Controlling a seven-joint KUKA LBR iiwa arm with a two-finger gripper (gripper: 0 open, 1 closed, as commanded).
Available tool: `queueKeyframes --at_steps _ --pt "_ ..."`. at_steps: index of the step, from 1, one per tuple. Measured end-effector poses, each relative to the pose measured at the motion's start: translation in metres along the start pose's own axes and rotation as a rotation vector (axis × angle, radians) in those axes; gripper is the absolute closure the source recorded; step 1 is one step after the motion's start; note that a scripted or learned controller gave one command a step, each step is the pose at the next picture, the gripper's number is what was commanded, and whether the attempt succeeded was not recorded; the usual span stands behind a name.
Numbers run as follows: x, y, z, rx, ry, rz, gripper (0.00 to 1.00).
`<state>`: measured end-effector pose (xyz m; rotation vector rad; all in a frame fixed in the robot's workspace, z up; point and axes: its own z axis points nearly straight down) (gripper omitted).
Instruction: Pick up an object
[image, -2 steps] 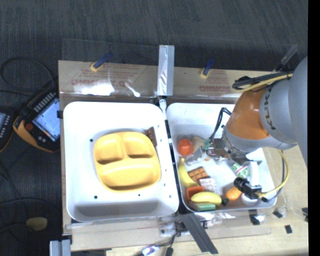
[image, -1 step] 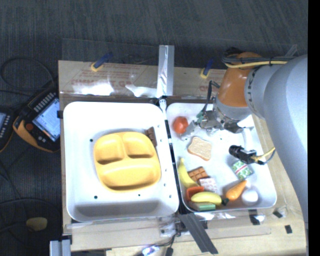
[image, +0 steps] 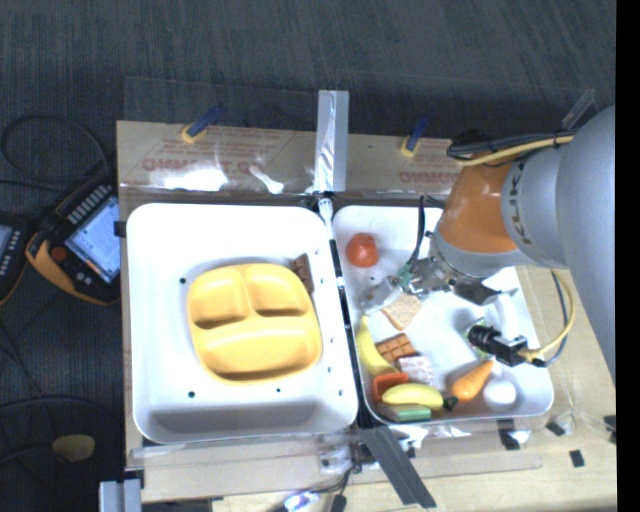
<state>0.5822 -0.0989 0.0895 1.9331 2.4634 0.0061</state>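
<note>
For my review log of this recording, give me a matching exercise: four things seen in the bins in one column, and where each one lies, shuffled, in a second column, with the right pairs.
Things:
1. yellow plastic compartment tray
2. round red tomato
3. orange toy carrot
4. yellow toy banana

Places:
A. right bin, far end near the divider
B. right bin, near end, beside a white egg-shaped piece
C. middle of the left bin
D. right bin, along the wall next to the left bin

Pairs: 1-C, 2-A, 3-B, 4-D
</note>
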Motion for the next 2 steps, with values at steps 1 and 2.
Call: queueKeyframes --at_steps 1,2 --pt "0.0 0.001 -0.009 -0.002 0.001 0.0 1.0" --pt "0.068 0.037 -0.094 0.011 0.006 -0.027 1.0"
